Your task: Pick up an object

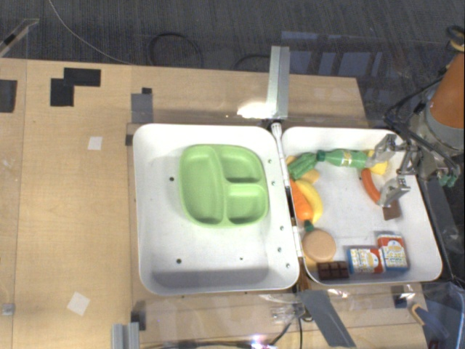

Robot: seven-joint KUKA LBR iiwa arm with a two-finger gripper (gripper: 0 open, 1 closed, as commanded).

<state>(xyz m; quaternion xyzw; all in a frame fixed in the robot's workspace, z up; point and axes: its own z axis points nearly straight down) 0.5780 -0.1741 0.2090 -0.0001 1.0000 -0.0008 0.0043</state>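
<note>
The right bin (425, 227) holds a green bottle (338, 158), a yellow banana (307, 192), an orange carrot (303, 203), a red sausage (371, 185), a round tan bun (320, 246), a dark chocolate bar (333, 270) and two small boxes (378, 256). My gripper (389, 173) hovers over the bin's right side, just right of the sausage. It is open, one finger near the bottle's cap end and the other (393, 198) lower down. A small yellow piece (379, 168) lies by the gap. Nothing is gripped.
The left bin (156, 217) carries a green divided tray (222, 184). A metal divider post (279, 86) stands behind the seam between the bins. Cables run along the right edge beside the arm (447, 107).
</note>
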